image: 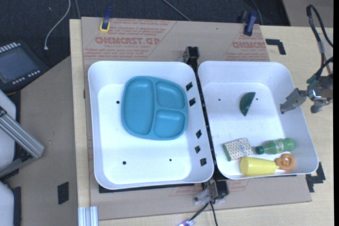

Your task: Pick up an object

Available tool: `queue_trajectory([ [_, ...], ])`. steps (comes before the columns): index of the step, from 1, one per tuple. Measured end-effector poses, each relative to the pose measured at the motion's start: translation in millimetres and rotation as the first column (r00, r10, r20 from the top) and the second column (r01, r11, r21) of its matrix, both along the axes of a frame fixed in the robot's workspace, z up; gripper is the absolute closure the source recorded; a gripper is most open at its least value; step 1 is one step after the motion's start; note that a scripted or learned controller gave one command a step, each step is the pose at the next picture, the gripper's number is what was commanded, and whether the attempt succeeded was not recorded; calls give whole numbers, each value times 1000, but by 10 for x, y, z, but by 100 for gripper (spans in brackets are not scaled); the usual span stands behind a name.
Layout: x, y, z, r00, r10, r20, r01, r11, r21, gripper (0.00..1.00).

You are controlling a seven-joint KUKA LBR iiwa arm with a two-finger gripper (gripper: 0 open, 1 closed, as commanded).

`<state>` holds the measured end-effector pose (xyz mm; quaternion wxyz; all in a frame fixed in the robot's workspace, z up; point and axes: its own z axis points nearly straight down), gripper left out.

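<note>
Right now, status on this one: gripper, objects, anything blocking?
Gripper at right bin's right edge, holding nothing visible. Green wedge nearest, alone mid-bin. Yellow bottle, green bottle, patterned pad clustered at front. Nothing blocking.

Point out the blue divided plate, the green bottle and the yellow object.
blue divided plate (154,108): camera view, where its dividers meet.
green bottle (275,146): camera view, mid-body.
yellow object (257,165): camera view, its middle.

Right bin: dark green wedge-shaped piece alone at upper middle. Along front edge: small patterned flat packet, green plastic bottle lying on its side, yellow oblong toy w/ orange ring touching its right end.
</note>
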<state>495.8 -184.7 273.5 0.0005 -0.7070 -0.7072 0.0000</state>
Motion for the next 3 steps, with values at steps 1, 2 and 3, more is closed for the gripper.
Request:
queue_trajectory([
  [1, 36, -51, -447, 1000, -1, -5, 1, 1000, 2, 0],
  [2, 71, -115, -1042, 1000, -1, -5, 1, 1000, 2, 0],
  [3, 0, -84, -1491, 1000, 0, -5, 0, 1000, 3, 0],
])
